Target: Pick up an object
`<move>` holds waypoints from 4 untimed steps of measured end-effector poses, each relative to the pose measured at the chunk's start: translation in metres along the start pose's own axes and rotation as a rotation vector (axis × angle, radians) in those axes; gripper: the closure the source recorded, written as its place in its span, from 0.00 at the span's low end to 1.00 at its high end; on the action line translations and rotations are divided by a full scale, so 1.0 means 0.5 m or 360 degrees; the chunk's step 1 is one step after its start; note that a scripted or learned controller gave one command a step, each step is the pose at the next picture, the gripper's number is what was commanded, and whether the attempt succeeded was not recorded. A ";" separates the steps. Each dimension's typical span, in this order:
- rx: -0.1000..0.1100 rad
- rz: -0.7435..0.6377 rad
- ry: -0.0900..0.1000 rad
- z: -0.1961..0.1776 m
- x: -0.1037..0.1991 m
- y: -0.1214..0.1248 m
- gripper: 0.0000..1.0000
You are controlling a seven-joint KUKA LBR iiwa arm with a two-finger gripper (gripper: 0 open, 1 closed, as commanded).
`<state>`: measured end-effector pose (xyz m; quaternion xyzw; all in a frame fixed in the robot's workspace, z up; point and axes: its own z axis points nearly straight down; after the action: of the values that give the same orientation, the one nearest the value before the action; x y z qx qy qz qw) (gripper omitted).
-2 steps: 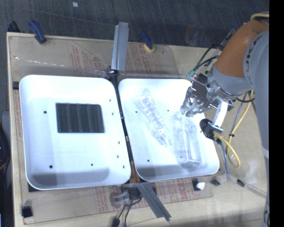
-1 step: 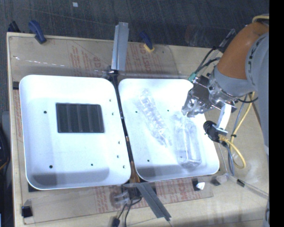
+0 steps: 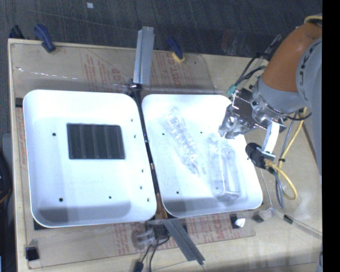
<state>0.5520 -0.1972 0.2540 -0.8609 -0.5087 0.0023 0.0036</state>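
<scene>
Worktop (image 3: 73,67) seen from above, bearing two shallow white bins side by side. The left bin (image 3: 39,152) has a dark ribbed rectangle (image 3: 95,141) on its floor. The right bin (image 3: 181,205) holds two clear plastic objects: a ridged tray (image 3: 184,137) and a bottle (image 3: 225,171) just beside it. The hand (image 3: 232,126) hovers over the bin's upper right, above the bottle; whether it is clenched or released cannot be told.

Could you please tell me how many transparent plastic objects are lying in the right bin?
2: a ridged clear piece near the bin's middle, and a clear bottle toward its right side, below the end effector.
</scene>
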 end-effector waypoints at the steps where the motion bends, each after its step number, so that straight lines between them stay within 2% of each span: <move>1: -0.0014 0.0563 0.0002 -0.079 0.089 -0.076 1.00; 2: -0.0012 0.0173 0.0001 -0.138 -0.053 -0.108 1.00; 3: -0.0017 0.0819 0.0006 -0.146 0.034 -0.137 1.00; 4: -0.0017 0.1307 0.0005 -0.166 0.031 -0.176 1.00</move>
<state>0.4830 -0.1415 0.3380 -0.9924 -0.1228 -0.0004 -0.0012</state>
